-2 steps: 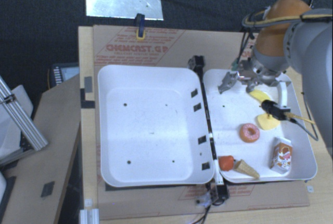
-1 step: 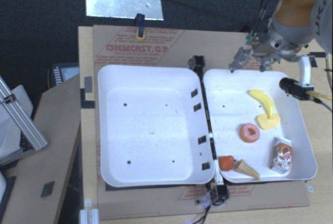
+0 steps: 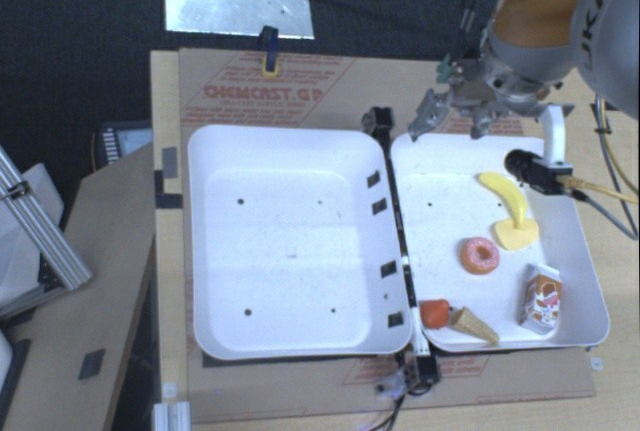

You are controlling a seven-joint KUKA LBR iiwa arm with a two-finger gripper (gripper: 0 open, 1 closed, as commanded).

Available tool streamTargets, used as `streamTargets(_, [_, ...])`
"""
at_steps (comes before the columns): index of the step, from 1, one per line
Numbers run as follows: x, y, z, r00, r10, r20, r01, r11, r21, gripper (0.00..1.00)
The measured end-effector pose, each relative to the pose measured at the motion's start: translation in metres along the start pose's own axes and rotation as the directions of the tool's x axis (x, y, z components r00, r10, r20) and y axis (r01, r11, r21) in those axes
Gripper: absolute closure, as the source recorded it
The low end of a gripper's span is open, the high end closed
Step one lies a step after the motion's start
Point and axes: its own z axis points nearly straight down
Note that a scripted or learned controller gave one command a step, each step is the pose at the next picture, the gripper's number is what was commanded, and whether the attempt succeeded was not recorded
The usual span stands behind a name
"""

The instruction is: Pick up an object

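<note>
Two white bins sit side by side on the bench. Left bin point(image 3: 290, 249): bare floor. Right bin point(image 3: 440, 219) holds four items, one of each: milk carton point(image 3: 541, 301) at near right corner, yellow banana-shaped scoop point(image 3: 510, 211) mid-right, pink donut point(image 3: 480, 255) centre, ice-cream cone point(image 3: 460, 319) by near edge. Gripper point(image 3: 452, 119) hangs above right bin's far rim, fingers spread apart, nothing between them.

White bins point(image 3: 300, 144) hold a pink doughnut point(image 3: 480, 255) (glazed) and yellow banana point(image 3: 505, 195).
</note>
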Motion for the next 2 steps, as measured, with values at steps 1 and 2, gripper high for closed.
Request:
streamTargets(1, [0.063, -0.041, -0.016, 1.000, -0.001, -0.001, 0.001, 1.000, 0.003, 0.00])
streamTargets(2, [-0.017, -0.010, 0.112, 1.000, 0.016, 0.006, -0.016, 1.000, 0.013, 0.00])
